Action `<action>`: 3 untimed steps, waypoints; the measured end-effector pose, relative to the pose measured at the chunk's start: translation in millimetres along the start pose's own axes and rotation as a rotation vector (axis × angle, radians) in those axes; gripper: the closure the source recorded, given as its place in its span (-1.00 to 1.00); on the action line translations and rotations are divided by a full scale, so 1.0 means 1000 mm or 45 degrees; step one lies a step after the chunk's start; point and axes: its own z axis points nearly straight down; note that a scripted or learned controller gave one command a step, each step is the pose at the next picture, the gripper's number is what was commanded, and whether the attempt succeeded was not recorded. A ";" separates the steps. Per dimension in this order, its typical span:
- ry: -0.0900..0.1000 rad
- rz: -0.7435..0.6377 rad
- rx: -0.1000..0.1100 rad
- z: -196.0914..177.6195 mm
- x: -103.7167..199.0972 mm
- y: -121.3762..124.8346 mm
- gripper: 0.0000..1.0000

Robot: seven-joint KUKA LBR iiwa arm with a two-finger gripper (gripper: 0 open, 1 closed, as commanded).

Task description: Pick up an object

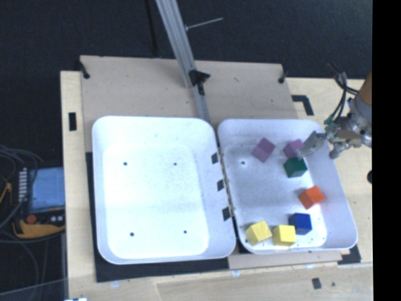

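1. A blue box [47, 189] with a dark panel is sitting off the bench's left edge among loose cables [12, 162]; any print on it is too small to read.
2. The bench [72, 99] is carrying a tan board under two white bins; the left bin [100, 137] is lying beside the right bin [335, 187], their inner rims touching at small dark clips.
3. A grey metal rail [175, 30] is slanting down from the top toward the seam between the bins.
4. In the right bin, two yellow cubes [258, 232] [284, 234] are sitting side by side at the near rim, with a blue cube [301, 222] just beside the second one.
5. A purple cube [264, 149] is resting near the far wall; a second purple cube [292, 148] is lying just above a green cube [295, 167].
6. An orange cube [311, 196] is sitting between the green and blue ones, apart from both.
7. The arm is reaching in from the right edge, wrist tilted down toward the bin's far right corner.
8. The end effector [318, 140] is hanging just right of the second purple cube; one grey finger [311, 142] is pointing down-left, and whether the fingers are apart or together cannot be told. No cube is seen between them.
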 end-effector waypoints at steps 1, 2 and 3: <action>-0.001 -0.001 0.000 0.000 0.000 0.000 -1.00; 0.001 0.002 0.006 0.043 0.001 -0.003 -1.00; 0.002 0.003 0.006 0.085 0.001 -0.001 -1.00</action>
